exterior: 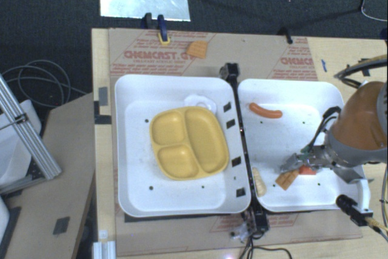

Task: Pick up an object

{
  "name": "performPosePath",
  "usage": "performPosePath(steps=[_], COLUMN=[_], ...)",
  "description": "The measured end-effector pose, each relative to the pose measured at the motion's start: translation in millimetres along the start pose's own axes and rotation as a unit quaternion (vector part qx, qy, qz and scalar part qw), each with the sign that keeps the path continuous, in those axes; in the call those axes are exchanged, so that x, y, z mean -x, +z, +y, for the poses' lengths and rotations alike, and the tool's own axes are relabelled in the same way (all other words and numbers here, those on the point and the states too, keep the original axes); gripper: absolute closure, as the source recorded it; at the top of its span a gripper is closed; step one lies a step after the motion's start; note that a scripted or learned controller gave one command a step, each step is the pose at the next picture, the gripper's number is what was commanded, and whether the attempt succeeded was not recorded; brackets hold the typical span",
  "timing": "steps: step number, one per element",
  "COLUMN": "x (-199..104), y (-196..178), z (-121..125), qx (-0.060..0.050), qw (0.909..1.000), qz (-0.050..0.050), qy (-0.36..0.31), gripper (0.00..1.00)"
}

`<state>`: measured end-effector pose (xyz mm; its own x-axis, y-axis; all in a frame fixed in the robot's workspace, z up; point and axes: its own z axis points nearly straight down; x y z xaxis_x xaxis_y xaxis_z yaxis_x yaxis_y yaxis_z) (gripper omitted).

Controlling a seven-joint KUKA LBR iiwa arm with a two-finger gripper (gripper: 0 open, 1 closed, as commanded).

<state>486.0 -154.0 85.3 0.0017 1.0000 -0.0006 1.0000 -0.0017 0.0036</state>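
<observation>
The arm reaches in from the right, and its gripper (296, 164) hangs low over the front of the right bin (327, 94). Just beneath its tip lies a small orange-brown piece (287, 179), and a small red piece (307, 170) shows right beside the gripper's head. Whether either one is touched I cannot tell. An orange sausage (265, 110) lies apart from the gripper, at the back left of the same bin. A pale beige piece (259, 182) rests against the bin's front left wall.
The left bin (130, 148) holds a yellow divided plate (189, 142) with a white scrap (201, 101) behind it. A tan piece (197, 49) lies on the cardboard behind the bins. Black clips line the divider (233, 124) between the bins.
</observation>
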Motion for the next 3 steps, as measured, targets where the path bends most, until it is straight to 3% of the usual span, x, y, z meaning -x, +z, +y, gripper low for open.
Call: performPosePath(steps=[1,2,3], x=[0.5,-39.1,-96.3], y=[-11.9,-102.3,-99.0], z=[3.7,65.1,74.4], qx=[0.003,0.005,0.000], qw=[1.0000,1.0000,1.0000], qz=[-0.001,0.000,0.001], qy=[-0.001,-0.006,-0.006], gripper=[1.00,1.00,1.00])
